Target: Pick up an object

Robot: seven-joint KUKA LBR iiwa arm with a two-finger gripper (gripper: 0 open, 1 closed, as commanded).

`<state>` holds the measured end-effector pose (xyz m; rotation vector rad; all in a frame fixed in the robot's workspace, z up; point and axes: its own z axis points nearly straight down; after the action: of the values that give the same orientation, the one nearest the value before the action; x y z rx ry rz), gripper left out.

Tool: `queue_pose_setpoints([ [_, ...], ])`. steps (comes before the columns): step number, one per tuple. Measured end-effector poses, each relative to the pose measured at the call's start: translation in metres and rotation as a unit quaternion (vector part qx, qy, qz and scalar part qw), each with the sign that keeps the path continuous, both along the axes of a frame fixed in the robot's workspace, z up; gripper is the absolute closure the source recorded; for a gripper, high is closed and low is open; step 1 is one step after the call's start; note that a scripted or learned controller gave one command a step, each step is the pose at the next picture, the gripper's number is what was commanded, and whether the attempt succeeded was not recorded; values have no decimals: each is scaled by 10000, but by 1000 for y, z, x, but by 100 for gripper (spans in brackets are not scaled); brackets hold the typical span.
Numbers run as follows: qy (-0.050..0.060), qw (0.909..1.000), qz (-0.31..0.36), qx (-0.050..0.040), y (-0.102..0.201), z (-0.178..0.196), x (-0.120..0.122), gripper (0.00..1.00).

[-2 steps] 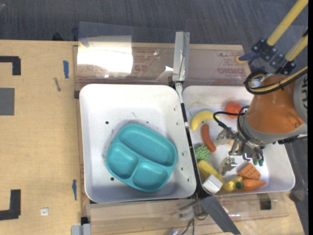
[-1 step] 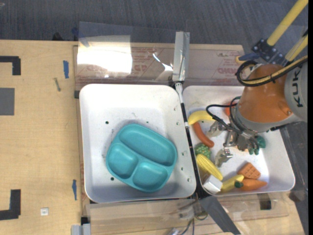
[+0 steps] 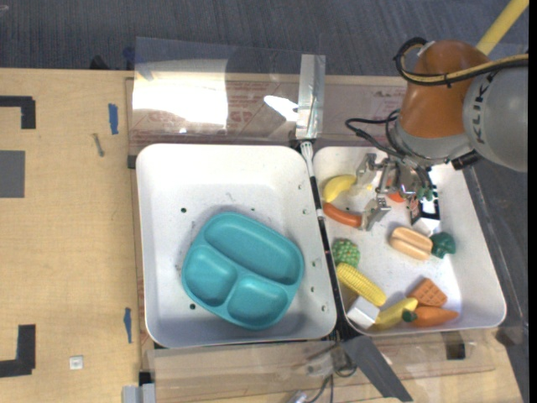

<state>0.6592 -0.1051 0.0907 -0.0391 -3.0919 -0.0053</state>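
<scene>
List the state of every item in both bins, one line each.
Teal tray: lying flat in the left bin, nothing in its compartments.
Banana: lying in the right bin, by the gripper.
Hot dog: lying flat, apart from the gripper.
Corn: lying along the bin's left wall.
Carrot: lying at the near edge.
Gripper: low over the right bin; nothing seen between its fingers.

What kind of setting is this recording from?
Probably a robot lab bench for pick-up trials: two white bins, toy food such as a corn cob, and a teal divided plate.
</scene>
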Motion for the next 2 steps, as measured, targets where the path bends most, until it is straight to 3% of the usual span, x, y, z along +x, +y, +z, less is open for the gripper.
queue_pose_setpoints([
  [1, -228, 9997, -26, -12, 0, 12, 8, 100],
  [2, -367, 9993, 32, -23, 34, 140, 4, 100],
])
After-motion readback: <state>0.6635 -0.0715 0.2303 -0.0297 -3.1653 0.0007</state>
